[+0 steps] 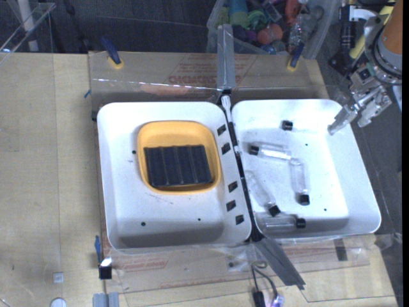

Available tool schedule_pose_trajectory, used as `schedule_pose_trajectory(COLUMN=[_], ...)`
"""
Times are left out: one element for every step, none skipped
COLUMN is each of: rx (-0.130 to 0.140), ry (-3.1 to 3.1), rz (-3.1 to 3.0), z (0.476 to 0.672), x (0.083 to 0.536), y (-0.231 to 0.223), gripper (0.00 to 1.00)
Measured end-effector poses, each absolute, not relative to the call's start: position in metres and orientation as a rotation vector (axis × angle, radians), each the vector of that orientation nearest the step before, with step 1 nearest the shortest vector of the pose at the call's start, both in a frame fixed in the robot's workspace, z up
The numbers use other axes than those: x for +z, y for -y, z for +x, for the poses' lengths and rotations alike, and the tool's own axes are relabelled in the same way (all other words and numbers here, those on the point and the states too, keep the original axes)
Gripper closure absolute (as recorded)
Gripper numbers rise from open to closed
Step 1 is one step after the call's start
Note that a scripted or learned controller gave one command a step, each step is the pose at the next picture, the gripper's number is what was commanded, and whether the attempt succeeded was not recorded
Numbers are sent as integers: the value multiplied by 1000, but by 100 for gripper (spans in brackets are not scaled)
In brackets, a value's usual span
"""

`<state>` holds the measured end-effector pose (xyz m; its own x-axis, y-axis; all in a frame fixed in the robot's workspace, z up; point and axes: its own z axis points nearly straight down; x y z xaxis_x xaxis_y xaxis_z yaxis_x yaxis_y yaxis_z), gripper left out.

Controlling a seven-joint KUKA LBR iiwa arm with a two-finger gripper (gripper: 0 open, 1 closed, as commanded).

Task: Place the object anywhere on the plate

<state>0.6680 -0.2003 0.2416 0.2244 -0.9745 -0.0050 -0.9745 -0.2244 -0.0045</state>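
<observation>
A square yellow plate with rounded corners (pixel 177 155) sits in the left white bin (pixel 115 171), a little toward that bin's 1 o'clock quarter. A dark ribbed rectangular slab (pixel 177 166) lies flat on the plate, covering most of its floor and leaving the yellow rim bare all round.

The right white bin (pixel 348 171) holds several clear plastic tubes with black caps. One tube (pixel 270 151) lies near the bin's centre toward 10 o'clock, its cap pointing to 9 o'clock. Another tube (pixel 298 181) lies nearly upright in the view at centre, cap at its 6 o'clock end. A third tube (pixel 281 222) rests along the 6 o'clock wall, and a fourth, fainter tube (pixel 262 194) lies slantwise at about 8 o'clock. A loose black cap (pixel 287 125) sits near 12 o'clock, well apart from the rest.

The two-finger gripper (pixel 345 117) hangs over the right bin's 2 o'clock corner, at the rim, apart from every tube; how wide its fingers stand cannot be told, and nothing is seen between them.

Between the bins runs a dark divider (pixel 231 171) bearing small black marks. Beyond the bins at 12 o'clock stands a clear container of coloured toys (pixel 268 8). Blue clamps (pixel 114 55) pin a clear sheet to the bench's far edge. Faint reddish printing shows on that sheet, too blurred to read.
</observation>
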Motion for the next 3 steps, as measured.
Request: schedule_pose_trajectory(rx=[4,0,-5], ry=[-1685,-1302,-883], rz=[-2645,-2851,-3010], z=[668,667,668], x=[242,245,242], y=[189,203,199], gripper=[0,0,0])
